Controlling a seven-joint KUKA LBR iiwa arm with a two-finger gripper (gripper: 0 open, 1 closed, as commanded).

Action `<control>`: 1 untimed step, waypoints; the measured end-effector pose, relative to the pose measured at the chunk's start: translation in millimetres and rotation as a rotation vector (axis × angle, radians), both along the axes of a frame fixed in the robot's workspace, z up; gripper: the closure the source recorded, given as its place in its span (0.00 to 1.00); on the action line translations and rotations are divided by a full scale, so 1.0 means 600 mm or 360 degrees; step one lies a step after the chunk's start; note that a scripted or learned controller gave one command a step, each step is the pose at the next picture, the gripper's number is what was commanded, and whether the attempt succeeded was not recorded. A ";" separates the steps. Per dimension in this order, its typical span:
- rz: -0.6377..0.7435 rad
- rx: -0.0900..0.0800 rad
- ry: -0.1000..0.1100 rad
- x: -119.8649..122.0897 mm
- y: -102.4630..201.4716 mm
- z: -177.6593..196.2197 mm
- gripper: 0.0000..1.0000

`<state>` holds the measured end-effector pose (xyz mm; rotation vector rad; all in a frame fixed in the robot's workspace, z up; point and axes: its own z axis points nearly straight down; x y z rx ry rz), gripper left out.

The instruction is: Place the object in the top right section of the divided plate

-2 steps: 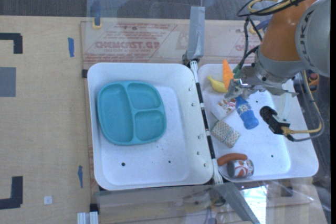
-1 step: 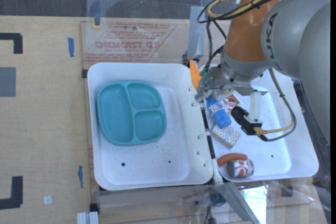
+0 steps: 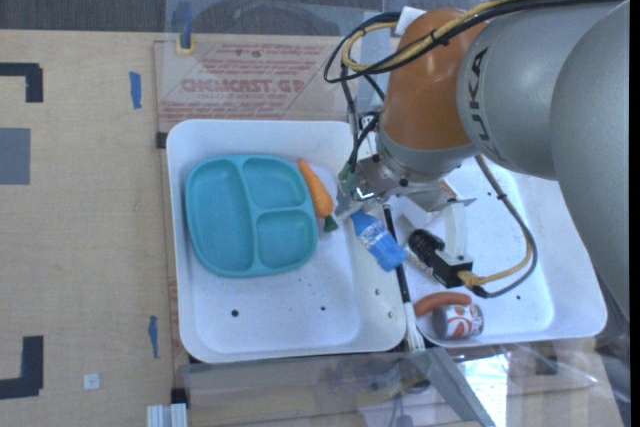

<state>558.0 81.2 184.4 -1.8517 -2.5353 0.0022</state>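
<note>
The small orange plastic toy carrot (image 3: 317, 187), lying in the left white bin (image 3: 290, 330) just right of the teal divided plate (image 3: 250, 213), looks light, stiff and slippery, best pinched across its thick middle; whether the gripper (image 3: 352, 198) is parted or closed I cannot tell.

Two white bins: left bin (image 3: 200, 315), right bin (image 3: 570, 315). Left bin has one teal divided plate (image 3: 250, 215) with three sections and one carrot (image 3: 318, 188). By the divider: one blue-labelled bottle (image 3: 380, 243); right bin has one sausage (image 3: 440, 301) and one red-white can (image 3: 460, 320).
</note>
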 end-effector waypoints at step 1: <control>0.0120 0.0000 0.0000 0.009 0.087 -0.058 1.00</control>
